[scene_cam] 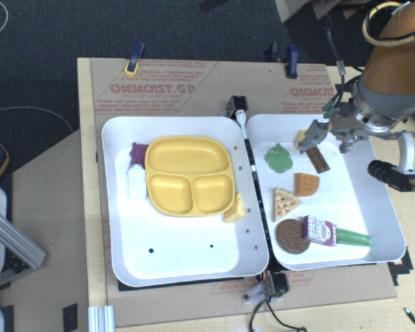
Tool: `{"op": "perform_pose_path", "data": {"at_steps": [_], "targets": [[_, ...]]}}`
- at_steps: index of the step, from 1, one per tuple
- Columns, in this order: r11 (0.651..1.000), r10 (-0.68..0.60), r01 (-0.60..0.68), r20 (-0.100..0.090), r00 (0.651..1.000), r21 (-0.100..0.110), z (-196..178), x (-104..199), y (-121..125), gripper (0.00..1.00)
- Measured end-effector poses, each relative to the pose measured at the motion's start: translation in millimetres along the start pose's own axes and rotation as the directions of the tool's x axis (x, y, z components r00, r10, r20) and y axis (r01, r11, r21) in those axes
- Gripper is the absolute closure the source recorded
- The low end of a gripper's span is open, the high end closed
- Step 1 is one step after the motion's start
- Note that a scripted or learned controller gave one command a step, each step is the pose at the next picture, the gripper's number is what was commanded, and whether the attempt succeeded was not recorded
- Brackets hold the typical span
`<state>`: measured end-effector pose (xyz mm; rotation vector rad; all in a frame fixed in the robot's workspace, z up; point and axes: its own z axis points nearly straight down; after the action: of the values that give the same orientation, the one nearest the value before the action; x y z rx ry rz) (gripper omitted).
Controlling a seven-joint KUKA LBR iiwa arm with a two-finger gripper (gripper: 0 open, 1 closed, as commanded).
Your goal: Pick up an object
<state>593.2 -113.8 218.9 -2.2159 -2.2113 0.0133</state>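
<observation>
Inventory, taken from above the brown cardboard-covered worktop.

My jaws: hung over the upper part of the right shallow white bin, near its back rim; whether they stood apart or together, I could not tell. Nothing showed between them.

Right bin, contents: green leafy plastic toy just below and left of my jaws; small brown bar just beside them, slanted; orange waffle-like piece; tan pizza wedge; round brown cookie; purple-and-white tube with a green end touching the cookie, lying near the front rim. Open floor ran along the bin's right side.

Left shallow white bin, contents: yellow three-compartment plastic tray filling the upper middle; purple item and white bottle pressed between tray and left wall; pale yellow scrap at the tray's lower right corner. Open floor lay across the front half.

The two bins met edge to edge at the centre.
</observation>
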Motion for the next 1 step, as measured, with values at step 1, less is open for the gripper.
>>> {"op": "perform_pose_path", "data": {"at_steps": [1], "targets": [[1.000,-0.002,0.002,0.001,1.000,-0.014,-7.9,0.1,2.6,0.00]]}}
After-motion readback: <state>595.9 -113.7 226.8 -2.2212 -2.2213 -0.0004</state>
